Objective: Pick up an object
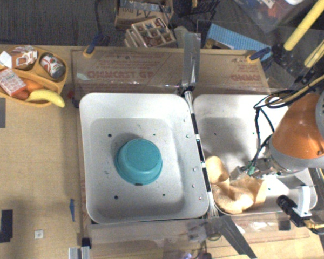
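A teal bowl (140,161) lies upside down in the middle of the left bin (97,117). In the near left corner of the right bin (227,117) sits a heap of tan, bread-like pieces (229,190). My gripper (249,172) hangs low over the right side of that heap, under the grey wrist and the orange band (301,131). Its tips are down among the tan pieces, and the wrist hides them.
A yellow tray (27,80) with a banana, cans and small boxes sits on the bench at the far left. Cardboard walls stand behind both bins. Black cables run from the arm across the right bin's far side. A metal divider separates the bins.
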Controlling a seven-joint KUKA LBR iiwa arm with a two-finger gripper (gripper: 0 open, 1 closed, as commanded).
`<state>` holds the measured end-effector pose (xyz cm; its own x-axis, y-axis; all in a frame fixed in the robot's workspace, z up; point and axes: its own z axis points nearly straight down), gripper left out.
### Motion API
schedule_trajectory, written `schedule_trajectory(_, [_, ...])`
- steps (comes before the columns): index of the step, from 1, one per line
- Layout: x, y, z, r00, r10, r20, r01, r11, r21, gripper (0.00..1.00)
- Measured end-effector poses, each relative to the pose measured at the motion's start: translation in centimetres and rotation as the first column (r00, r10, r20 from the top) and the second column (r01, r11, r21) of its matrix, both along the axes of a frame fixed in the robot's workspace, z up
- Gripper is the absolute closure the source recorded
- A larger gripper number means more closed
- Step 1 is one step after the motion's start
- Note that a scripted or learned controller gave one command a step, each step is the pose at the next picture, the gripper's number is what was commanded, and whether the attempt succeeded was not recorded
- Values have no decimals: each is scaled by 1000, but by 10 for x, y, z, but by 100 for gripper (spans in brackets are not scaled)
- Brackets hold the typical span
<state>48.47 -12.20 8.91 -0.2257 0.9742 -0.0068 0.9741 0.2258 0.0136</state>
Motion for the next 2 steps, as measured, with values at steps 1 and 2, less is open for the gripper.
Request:
schedule_trajectory(1, [1,-1,7,1000,-3,-1,3,1000,3,100])
schedule_trajectory(2, [1,-1,8,1000,-3,-1,3,1000,2,0])
